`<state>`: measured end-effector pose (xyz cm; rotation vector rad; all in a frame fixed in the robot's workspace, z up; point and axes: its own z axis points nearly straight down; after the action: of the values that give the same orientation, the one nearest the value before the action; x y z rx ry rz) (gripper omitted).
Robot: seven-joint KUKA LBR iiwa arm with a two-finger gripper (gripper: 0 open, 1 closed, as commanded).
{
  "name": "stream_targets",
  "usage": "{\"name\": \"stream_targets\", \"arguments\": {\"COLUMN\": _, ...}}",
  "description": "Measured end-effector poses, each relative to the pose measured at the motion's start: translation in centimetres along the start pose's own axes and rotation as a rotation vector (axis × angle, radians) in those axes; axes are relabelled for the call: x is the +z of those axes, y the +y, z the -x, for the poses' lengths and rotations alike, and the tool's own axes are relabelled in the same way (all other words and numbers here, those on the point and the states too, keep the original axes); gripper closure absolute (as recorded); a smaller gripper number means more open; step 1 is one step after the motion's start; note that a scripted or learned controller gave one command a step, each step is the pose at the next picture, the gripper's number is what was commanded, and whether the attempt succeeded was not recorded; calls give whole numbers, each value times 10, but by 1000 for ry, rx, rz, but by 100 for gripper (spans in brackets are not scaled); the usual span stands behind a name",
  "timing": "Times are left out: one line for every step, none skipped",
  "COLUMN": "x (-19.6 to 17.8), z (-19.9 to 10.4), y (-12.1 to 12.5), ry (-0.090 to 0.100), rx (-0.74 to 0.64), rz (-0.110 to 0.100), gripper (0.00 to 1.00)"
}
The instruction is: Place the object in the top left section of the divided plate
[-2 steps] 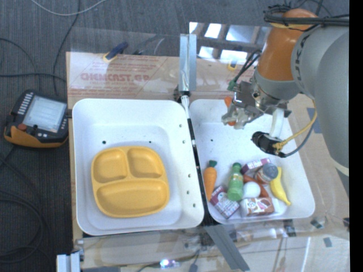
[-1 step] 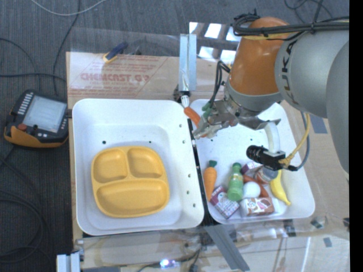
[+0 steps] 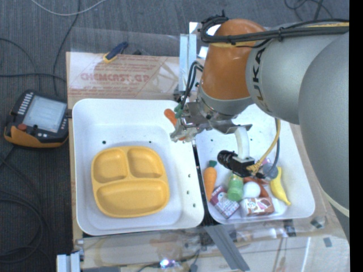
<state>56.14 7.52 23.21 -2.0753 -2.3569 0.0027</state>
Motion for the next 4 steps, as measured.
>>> {"name": "stream_targets", "arguments": {"x": 50, "z": -8, "y": -26, "ry": 1, "rx": -200, "rz": -2, "gripper": 100}}
{"name": "stream_targets", "arguments": {"x": 63, "z": -77, "y": -14, "ry": 1, "rx": -411, "rz": -2, "gripper": 100}}
{"name": "stream_targets", "arguments": {"x": 61, "z": -99, "y": 27, "ry": -1, "rx": -504, "rz": -1, "gripper": 100}}
{"name": "stream_targets", "arguments": {"x": 61, "z": -99, "y": 27, "ry": 0, "rx": -504, "rz": 0, "gripper": 0}}
